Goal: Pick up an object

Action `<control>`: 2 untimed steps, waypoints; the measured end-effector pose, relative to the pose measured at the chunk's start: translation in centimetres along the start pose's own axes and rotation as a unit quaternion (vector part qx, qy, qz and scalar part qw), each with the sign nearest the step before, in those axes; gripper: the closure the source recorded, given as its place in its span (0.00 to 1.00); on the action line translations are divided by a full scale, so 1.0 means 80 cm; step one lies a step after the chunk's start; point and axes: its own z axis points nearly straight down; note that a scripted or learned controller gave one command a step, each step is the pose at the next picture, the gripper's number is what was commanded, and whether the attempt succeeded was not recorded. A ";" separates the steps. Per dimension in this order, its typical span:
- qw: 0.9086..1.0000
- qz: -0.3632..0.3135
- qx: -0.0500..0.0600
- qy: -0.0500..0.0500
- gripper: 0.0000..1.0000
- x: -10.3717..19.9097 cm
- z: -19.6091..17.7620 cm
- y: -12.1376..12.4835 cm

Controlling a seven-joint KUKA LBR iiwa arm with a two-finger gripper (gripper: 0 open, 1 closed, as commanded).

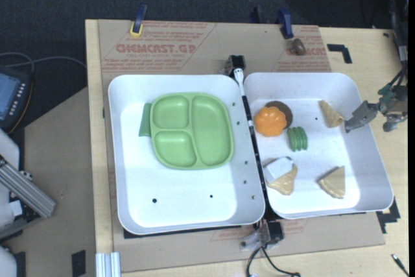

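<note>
- The two-finger gripper is hanging over the right white bin's three-o'clock rim; one dark finger is reaching in toward nine o'clock; I cannot tell whether the pincer is released or clenched, and nothing is showing between its tips.
- The likeliest target is the small tan wedge-shaped piece, lying just beside the gripper at the bin's two o'clock; its long axis is running roughly twelve to six, narrower end pointing up toward twelve.
- Judging by looks, it is light, stiff and hard-faced, so probably a little slippery; closing across its short width near the middle seems the safest hold.
- Other things are sitting in the same bin: a round orange pumpkin-like toy against a dark brown disc, a ribbed green cylinder, a second tan wedge at five o'clock.
- The green divided plastic plate is resting in the left white bin, well apart from the gripper.
</note>
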 end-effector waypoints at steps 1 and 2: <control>1.000 -0.002 -0.006 -0.002 0.00 0.000 -0.008 0.003; 1.000 -0.002 -0.003 0.000 0.00 -0.004 0.052 0.013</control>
